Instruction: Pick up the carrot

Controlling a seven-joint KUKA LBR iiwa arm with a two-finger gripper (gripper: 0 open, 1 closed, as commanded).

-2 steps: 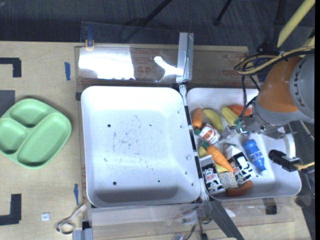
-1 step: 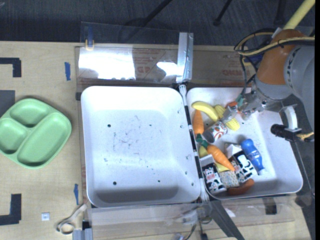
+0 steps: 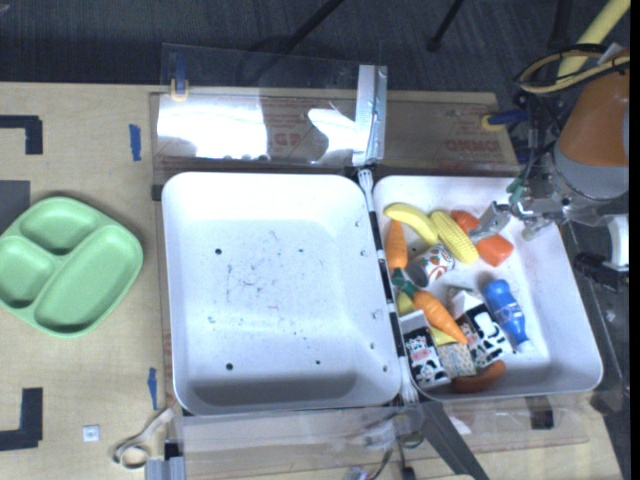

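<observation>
The carrot [image 3: 438,315], orange with a green top, lies tilted in the middle of the right bin [image 3: 560,288], among other toy foods. My gripper [image 3: 515,218] hangs over the bin's far right part, up and to the right of the carrot and well apart from it. Its fingers stand open with nothing between them, just above a red-orange piece [image 3: 495,250].
Around the carrot lie a banana [image 3: 408,218], a corn cob [image 3: 452,236], a second orange piece [image 3: 397,243], a blue bottle [image 3: 505,313] and black-and-white packets [image 3: 428,356]. The left bin [image 3: 270,268] is beside it. A green divided plate [image 3: 65,263] rests at far left.
</observation>
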